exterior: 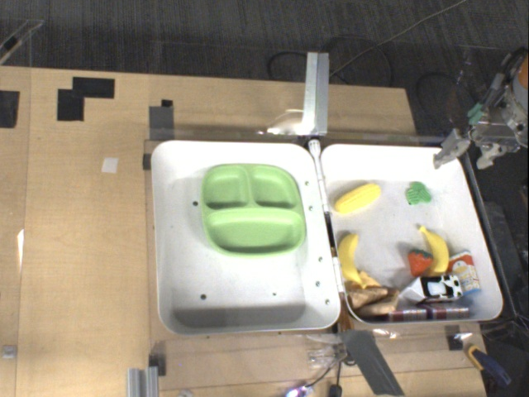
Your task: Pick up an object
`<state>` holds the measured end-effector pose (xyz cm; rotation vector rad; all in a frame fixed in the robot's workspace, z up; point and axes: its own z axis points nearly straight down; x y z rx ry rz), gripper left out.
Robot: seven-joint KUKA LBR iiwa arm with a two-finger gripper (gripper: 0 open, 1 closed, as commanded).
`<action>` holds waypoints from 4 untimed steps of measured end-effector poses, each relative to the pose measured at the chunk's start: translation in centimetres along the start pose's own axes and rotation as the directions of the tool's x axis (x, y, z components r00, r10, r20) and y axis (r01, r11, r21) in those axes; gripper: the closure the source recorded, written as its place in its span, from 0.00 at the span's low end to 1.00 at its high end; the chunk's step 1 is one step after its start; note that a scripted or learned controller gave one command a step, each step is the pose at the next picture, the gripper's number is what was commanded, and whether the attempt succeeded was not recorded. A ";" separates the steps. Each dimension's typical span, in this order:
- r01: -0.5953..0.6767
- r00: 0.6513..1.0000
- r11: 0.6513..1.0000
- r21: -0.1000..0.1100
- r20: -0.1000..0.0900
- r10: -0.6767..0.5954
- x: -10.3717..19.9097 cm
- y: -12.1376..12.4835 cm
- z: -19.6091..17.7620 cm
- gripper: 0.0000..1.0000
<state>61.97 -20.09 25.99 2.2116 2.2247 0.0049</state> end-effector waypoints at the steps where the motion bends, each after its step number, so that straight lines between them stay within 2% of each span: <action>1: 0.132 0.991 0.991 -0.002 0.000 -0.132 4.2 0.9 16.2 0.00; 2: 0.240 0.971 0.971 -0.005 0.002 -0.240 1.3 4.6 17.1 0.00; 3: 0.246 0.969 0.969 -0.014 0.008 -0.246 1.4 5.0 15.6 1.00; 4: 0.003 1.000 1.000 -0.002 -0.001 -0.003 8.7 5.1 17.2 1.00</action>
